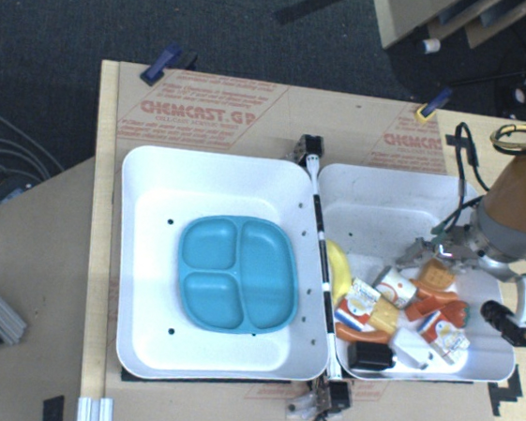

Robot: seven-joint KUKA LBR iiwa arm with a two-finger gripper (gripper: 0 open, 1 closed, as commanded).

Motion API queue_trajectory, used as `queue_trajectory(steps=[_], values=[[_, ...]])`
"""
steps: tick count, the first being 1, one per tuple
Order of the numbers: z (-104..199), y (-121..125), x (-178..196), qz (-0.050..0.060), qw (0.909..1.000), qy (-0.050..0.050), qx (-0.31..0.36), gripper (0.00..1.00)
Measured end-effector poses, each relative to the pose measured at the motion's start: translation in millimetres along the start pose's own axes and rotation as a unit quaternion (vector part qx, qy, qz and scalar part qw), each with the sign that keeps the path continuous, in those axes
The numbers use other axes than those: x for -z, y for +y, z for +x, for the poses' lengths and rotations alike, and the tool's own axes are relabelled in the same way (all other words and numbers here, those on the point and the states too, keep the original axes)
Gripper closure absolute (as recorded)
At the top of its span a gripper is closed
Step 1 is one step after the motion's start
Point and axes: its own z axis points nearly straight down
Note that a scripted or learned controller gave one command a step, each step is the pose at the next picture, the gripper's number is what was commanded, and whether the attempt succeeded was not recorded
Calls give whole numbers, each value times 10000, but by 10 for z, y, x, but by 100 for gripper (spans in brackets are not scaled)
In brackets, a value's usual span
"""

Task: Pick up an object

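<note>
A cardboard-topped bench [256,110] bears two white bins. Right of the blue tray [237,273], cluttered toys [393,314] crowd the right bin [378,194]. The gripper [439,253] hangs just above them, its grip unreadable; tight packing risks a glancing miss.

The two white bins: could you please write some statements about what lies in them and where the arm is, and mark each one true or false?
1. A blue divided plate lies in the left bin. True.
2. The blue divided plate has two compartments. False: it has three, two above and one wide one below.
3. The yellow banana lies in the right bin, close to the wall shared with the left bin. True.
4. The pile of small objects is in the left bin. False: the pile is in the right bin, toward its near side.
5. The arm is above the right bin. True.
6. A black object lies at the far edge of the right bin. False: it lies at the near edge.
</note>
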Motion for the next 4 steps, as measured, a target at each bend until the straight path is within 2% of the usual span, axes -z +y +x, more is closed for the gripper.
queue_trajectory(steps=[1,2,3,4], values=[[-14,24,118,-36,10000,-23,-2,100],[502,591,905,12,10000,15,12,100],[497,585,898,22,10000,14,10,0],[547,-105,-37,33,10000,17,0,0]])
